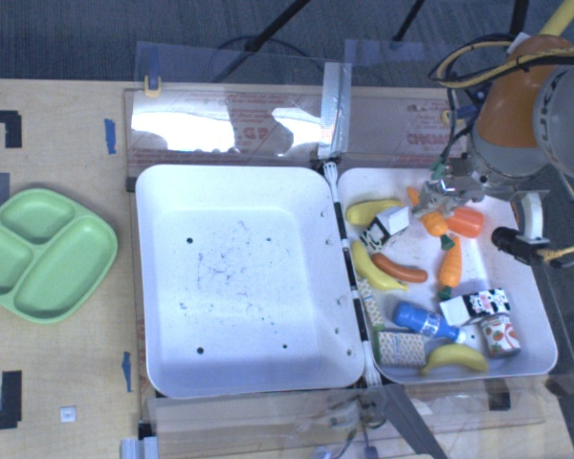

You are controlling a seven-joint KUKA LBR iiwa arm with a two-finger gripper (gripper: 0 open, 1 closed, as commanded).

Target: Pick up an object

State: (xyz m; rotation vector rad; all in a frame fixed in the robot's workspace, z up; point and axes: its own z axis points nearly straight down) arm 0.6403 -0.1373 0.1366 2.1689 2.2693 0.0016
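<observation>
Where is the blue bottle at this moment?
The blue bottle lies in the right bin, toward its near edge, just above the yellow banana and left of the black-and-white cow-patterned block.

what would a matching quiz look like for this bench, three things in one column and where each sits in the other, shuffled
Things:
1. green divided plate
2. blue bottle
3. hot dog

Places:
A. right bin, middle, beside a banana
B. on the bench, left of both bins
C. right bin, near the front edge

Pairs: 1-B, 2-C, 3-A
</observation>
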